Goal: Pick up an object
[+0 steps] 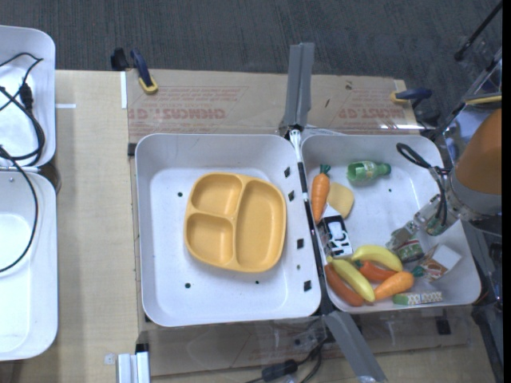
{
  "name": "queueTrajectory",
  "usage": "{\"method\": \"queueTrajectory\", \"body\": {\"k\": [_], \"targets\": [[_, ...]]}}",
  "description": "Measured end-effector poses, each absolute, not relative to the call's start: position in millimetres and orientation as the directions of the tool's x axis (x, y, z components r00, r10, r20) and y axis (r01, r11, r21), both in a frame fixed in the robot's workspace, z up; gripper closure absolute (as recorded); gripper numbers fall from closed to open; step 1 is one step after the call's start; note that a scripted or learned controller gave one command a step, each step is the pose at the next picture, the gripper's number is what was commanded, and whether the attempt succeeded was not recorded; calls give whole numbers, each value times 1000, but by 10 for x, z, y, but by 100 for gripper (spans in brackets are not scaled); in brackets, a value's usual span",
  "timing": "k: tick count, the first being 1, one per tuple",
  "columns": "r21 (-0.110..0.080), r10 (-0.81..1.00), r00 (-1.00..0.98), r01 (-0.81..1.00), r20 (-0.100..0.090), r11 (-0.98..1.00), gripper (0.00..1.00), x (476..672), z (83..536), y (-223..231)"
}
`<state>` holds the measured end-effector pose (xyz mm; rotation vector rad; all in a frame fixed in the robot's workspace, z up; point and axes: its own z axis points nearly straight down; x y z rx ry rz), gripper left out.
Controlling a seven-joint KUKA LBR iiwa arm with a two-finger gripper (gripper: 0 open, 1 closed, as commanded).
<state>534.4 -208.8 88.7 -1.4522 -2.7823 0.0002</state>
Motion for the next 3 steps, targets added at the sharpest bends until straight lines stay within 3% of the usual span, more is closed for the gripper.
{"method": "queueTrajectory", "body": {"k": [1, 2, 3], "targets": [[-2, 823, -568, 823, 6, 568, 100, 5350, 946, -2095], [-3, 823, -568, 823, 2, 568, 100, 5573, 2080, -1567], [-3, 823, -567, 823, 2, 567, 0, 5572, 2078, -1569]]}}
